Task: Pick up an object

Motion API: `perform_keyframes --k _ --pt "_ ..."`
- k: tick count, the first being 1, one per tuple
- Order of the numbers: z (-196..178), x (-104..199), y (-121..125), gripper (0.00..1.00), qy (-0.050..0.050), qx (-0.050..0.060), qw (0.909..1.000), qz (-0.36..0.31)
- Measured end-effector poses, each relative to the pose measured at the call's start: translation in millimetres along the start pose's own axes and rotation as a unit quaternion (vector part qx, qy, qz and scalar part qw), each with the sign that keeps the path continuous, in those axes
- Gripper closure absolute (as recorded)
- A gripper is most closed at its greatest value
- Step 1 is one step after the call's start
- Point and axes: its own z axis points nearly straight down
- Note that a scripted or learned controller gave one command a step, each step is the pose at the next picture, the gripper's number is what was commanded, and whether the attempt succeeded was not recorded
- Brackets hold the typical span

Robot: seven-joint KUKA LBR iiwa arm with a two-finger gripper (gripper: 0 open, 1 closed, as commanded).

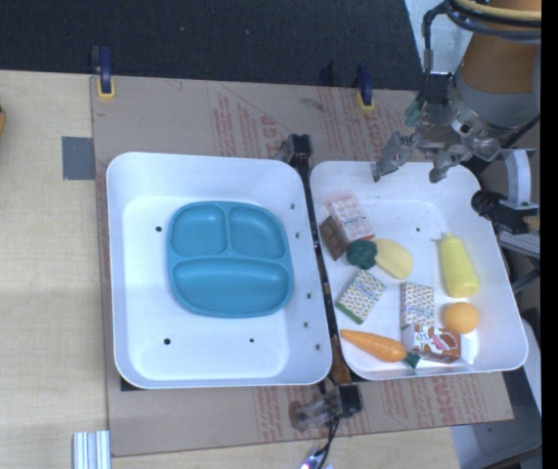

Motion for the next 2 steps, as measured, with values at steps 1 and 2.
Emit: perform_keyframes --k 1,2 --pt "150 -28 -38 0.0 0.001 0.005 1.0 0.001" --pt "169 -20 -71 0.0 -0.001 0.0 1.0 0.0"
